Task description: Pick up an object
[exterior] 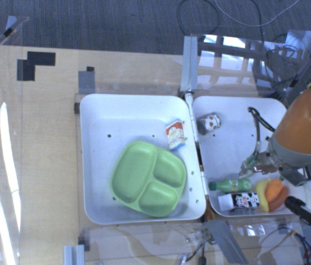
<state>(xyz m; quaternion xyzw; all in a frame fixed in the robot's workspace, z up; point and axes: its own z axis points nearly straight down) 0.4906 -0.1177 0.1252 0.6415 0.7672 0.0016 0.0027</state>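
green bottle (231, 185) | lying just below-left of gripper (257, 167) | grip state: can't tell tbh | tip: drop straight down, pinch across the body, avoid neighbouring fruit (272, 195)

A pale wooden bench (39, 164) is carrying two shallow white bins, sitting side by side and touching along their inner rims. The left bin (97, 148) is lying near the middle of the bench, and the right bin (227, 148) is lying at its 3 o'clock. Black tape marks (34, 64) are sitting flat on the wood at 10 o'clock from the left bin, well apart from it.
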